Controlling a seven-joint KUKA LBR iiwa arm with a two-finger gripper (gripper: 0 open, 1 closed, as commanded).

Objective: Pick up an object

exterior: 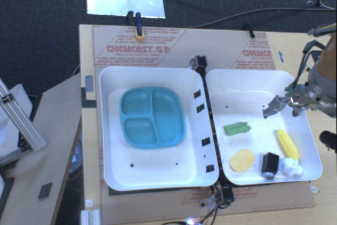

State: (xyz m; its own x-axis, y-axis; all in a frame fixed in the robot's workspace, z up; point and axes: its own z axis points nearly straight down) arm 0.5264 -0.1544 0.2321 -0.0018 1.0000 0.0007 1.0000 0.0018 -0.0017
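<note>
Partly cut off, end effector hovers above corn.

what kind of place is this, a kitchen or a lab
Most likely a robotics lab bench, not a kitchen: two white bins clamped onto a board, toy food such as corn, and a robot hand reaching in.

Robotics lab, white bins on protective-film bench, aluminium framing, trailing cables, dark carpet
</note>
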